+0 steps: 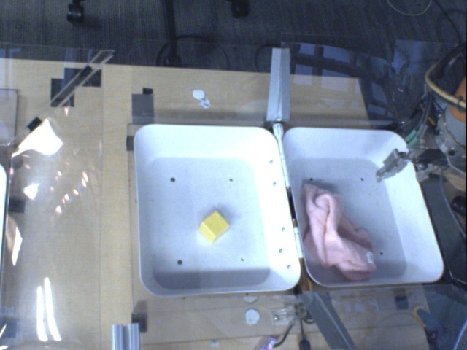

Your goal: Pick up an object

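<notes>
A small yellow block (214, 227) lies near the middle of the left bin (157, 195). A crumpled pink cloth (334, 232) lies in the left half of the right bin (408, 217), stretching toward its front edge. My gripper (392, 164) hangs over the right bin's far right corner, up and to the right of the cloth and well apart from it. Nothing shows in the gripper. The arm (446, 122) behind it is cut off by the frame's right edge.
A metal divider bar (278, 86) runs back from the seam between the two bins. The wooden bench (80, 195) extends to the left, with a clear panel over it. Cables and hoses (419, 119) hang around the arm at the right.
</notes>
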Tool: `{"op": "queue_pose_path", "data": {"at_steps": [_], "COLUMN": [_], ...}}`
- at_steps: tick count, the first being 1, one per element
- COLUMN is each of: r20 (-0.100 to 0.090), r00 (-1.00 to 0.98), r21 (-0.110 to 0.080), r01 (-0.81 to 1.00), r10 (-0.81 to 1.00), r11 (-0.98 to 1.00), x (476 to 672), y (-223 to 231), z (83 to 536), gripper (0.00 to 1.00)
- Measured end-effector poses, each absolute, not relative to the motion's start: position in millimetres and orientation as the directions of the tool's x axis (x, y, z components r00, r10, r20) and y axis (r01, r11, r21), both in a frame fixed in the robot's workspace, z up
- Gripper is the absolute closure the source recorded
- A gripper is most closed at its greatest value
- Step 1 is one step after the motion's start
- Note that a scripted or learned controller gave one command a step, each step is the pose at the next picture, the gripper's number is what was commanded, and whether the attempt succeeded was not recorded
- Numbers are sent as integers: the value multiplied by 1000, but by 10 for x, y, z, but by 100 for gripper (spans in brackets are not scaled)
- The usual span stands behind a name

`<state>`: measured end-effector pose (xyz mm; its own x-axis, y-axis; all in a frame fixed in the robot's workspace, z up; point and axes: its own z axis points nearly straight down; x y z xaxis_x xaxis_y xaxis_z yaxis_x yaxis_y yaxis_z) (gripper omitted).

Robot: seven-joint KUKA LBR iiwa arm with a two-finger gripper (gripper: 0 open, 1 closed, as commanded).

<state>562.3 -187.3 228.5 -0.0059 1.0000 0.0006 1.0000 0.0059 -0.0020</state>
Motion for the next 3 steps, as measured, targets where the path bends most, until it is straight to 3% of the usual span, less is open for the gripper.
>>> {"op": "queue_pose_path", "data": {"at_steps": [1,2,3], "r20": [-2,-1,-1], "r00": [-160,-162,-237], "r21": [7,7,2], "r01": [987,987,972], "r10": [987,987,972], "r11": [160,162,237], "x": [5614,5620,6055], "y": [-1480,-1463,-1258], "z": [960,1056,1765], "gripper": [0,100,100]}}
